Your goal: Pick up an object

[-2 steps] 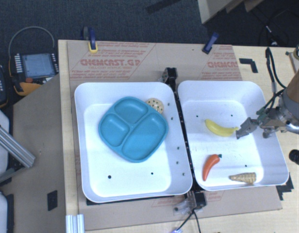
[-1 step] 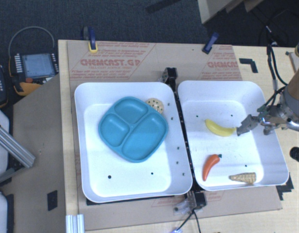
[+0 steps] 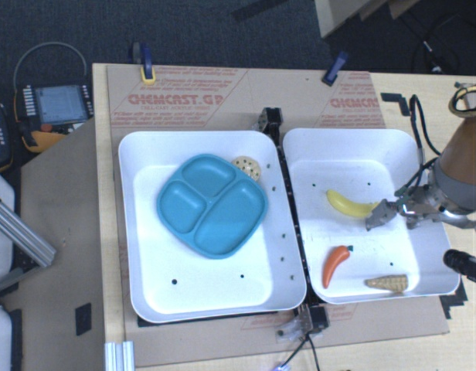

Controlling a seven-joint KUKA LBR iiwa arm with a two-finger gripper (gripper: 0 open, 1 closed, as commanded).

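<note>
- The curved yellow banana [image 3: 348, 204] lies in the right white bin [image 3: 315, 176], near its middle, and the hand [image 3: 386, 212] is right beside its right end.
- The hand comes in from the right, low over the bin. Its grey tip looks like it is touching the banana or almost touching it. I cannot tell how the hand is set.
- Nothing is lifted yet, so I think the pick is just at its start. The grab and the lift are left to do.
- The banana is smooth and bent like a smile.
- A small orange-red pepper [image 3: 336, 263] and a tan cone-shaped piece [image 3: 386, 284] lie lower in the same bin, apart from the hand.
- The left white bin [image 3: 145, 284] has a blue plastic divided plate [image 3: 212, 215] and a round tan cookie [image 3: 247, 165] just beside it.
</note>
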